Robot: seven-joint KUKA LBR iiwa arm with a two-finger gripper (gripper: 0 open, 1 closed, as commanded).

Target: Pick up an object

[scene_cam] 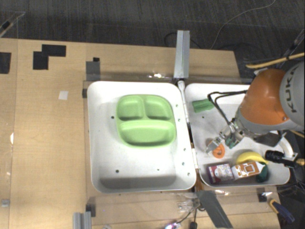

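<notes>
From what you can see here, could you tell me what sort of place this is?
Probably a robotics lab bench set up for bin-picking trials. Two white bins sit side by side on a wooden bench, the robot arm reaches over the right one, and cables trail across dark carpet behind.

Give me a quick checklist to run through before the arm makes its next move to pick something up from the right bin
1. Gripper sits over the right bin: ok.
2. Something held between the fingers: cannot tell, the wrist blocks a clear look.
3. A target close by: ok, the small orange object lies just beside the gripper.
4. Other objects stand apart from that target: ok, the green block is near the far wall, the banana and the dark packet along the near wall.
5. Cable free of the descent path: cannot tell, it loops close to the wrist.
6. Green divided tray stays in the left bin, out of the way: ok.
</notes>
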